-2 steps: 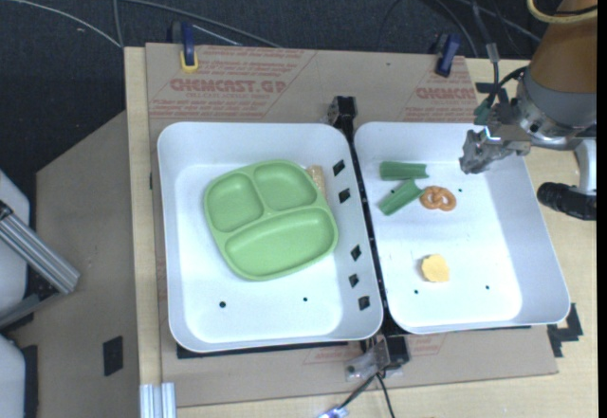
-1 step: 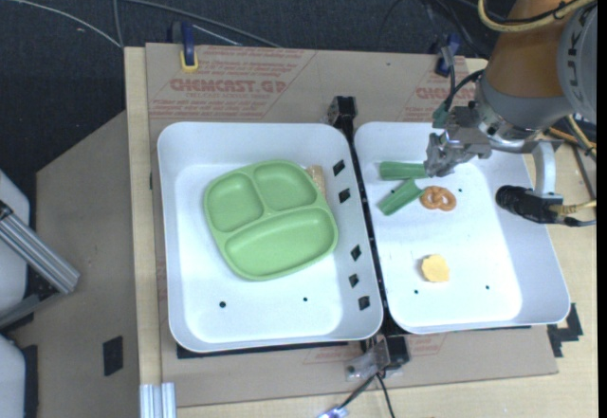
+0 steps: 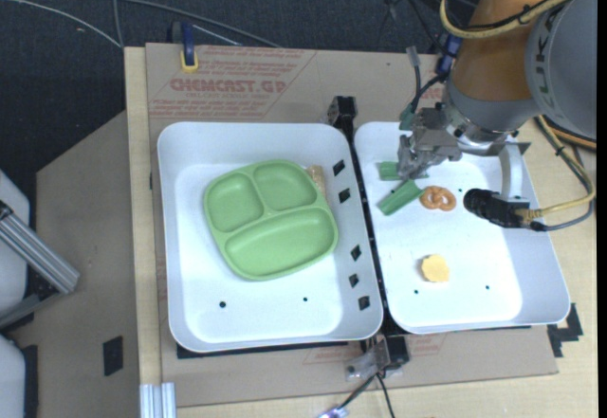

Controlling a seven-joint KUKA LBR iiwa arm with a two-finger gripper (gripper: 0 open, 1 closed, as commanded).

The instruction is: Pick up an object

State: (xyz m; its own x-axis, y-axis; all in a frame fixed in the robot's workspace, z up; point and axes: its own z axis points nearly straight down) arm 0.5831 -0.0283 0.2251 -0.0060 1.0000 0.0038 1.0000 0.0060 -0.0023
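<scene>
Hovering over the right bin (image 3: 531, 302), the gripper (image 3: 414, 165), grip state indiscernible, sits directly above a green strip (image 3: 398, 199) whose long axis runs near-left to far-right.

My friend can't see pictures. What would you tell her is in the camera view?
A grey and orange robot arm reaches from the right, its end effector low over a green stick-shaped piece in the right white bin. That bin also has a pretzel and a small yellow piece. The left white bin holds a green divided plate.
</scene>
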